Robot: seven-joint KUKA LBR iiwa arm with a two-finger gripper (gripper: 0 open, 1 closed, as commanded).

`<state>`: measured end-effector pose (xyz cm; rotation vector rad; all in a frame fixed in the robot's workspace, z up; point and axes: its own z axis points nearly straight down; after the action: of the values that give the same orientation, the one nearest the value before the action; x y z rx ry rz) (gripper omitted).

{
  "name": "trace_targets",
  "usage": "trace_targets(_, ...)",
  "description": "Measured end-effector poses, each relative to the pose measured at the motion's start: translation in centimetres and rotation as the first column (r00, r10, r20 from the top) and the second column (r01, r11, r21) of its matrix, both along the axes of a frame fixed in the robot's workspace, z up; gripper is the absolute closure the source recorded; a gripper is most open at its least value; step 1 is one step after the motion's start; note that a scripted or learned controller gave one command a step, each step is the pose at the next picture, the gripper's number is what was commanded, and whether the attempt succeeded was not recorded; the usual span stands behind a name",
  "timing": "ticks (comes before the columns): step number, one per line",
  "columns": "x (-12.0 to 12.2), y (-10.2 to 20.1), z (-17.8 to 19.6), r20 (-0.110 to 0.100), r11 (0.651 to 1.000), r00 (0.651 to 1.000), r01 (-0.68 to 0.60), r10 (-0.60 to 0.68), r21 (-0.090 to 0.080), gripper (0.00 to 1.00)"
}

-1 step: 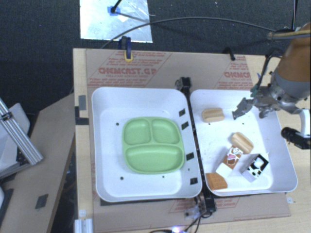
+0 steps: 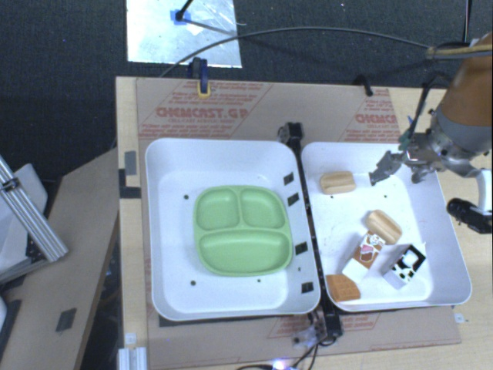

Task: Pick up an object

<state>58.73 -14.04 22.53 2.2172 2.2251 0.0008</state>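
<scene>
The right bin (image 2: pixel 443 237) holds several small things. A tan bread-like block (image 2: pixel 337 182) lies near its back left. A tan roll (image 2: pixel 383 226) sits in the middle, with a small red and white carton (image 2: pixel 370 250) just in front of it. A white cube with black marks (image 2: pixel 406 266) and an orange-brown slice (image 2: pixel 343 287) lie near the front edge. My gripper (image 2: pixel 397 177) hangs over the back of this bin, to the right of the tan block and apart from it. It is open, with nothing between its fingers.
The left bin (image 2: pixel 166 206) bears a green divided plate (image 2: pixel 243 230) in its middle. Black clips line the seam between the two bins. A cardboard sheet lies under both bins, and a cable arcs across the back.
</scene>
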Motion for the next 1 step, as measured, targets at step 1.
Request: trace_targets(1,0.11,0.07,-6.24,-0.002,1.000,1.000,0.002,-0.002,0.000,0.00)
